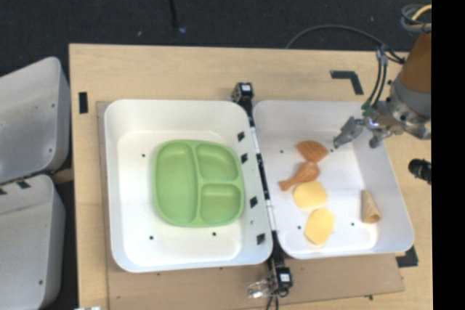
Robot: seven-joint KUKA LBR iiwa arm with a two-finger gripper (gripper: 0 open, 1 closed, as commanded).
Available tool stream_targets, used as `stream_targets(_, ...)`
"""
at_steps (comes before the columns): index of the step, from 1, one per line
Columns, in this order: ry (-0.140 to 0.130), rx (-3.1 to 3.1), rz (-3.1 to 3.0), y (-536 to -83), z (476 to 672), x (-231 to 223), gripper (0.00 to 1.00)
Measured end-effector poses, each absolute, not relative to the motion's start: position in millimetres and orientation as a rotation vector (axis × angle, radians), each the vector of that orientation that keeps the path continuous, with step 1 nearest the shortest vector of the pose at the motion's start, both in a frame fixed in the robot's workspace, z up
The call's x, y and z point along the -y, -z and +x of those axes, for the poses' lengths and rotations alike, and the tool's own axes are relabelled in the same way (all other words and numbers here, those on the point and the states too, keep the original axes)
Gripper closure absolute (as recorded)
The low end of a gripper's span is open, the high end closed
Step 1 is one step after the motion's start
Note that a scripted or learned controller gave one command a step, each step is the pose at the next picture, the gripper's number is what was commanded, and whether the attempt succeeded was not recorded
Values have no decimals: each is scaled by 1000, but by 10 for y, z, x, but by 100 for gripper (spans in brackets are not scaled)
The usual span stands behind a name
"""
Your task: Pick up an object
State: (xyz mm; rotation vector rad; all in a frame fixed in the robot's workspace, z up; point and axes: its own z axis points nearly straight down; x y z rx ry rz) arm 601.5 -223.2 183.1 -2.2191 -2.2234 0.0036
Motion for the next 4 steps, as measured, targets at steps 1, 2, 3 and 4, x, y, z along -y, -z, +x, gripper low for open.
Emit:
stream_targets(1, -4, 2223, -2218, -1210, 6026, 2196, 0)
stream_targets(2, 3, 2226, -2223, -1060, 6052, 2216, 0)
stream_targets(3, 5, 2233, -2226, -1173, 6061, 2228, 100)
stream_targets(4, 4, 2229, -2223, -1818, 6100, 2231, 100)
